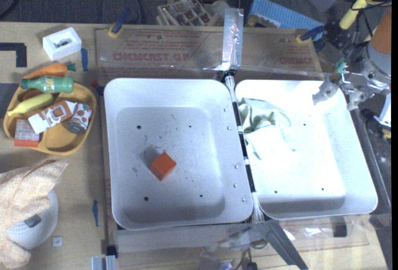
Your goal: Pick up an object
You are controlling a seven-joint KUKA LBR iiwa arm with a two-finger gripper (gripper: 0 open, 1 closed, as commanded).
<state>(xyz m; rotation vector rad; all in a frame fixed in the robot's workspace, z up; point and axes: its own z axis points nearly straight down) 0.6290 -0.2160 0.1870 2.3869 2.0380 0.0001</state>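
An orange block (pixel 163 165) lies in the left bin (pixel 124 101), a little below its middle. A crumpled pale green cloth (pixel 257 118) rests in the right bin (pixel 348 194) against its left wall. My gripper (pixel 339 94) hangs over the right bin's far right corner, well away from both objects. It is open, with nothing between its fingers.
A wooden bowl (pixel 62 141) with toy food and packets sits left of the bins, with a white box (pixel 61 43) behind it. A beige cloth (pixel 28 200) lies at the front left. Cables and boxes crowd the space behind the bench.
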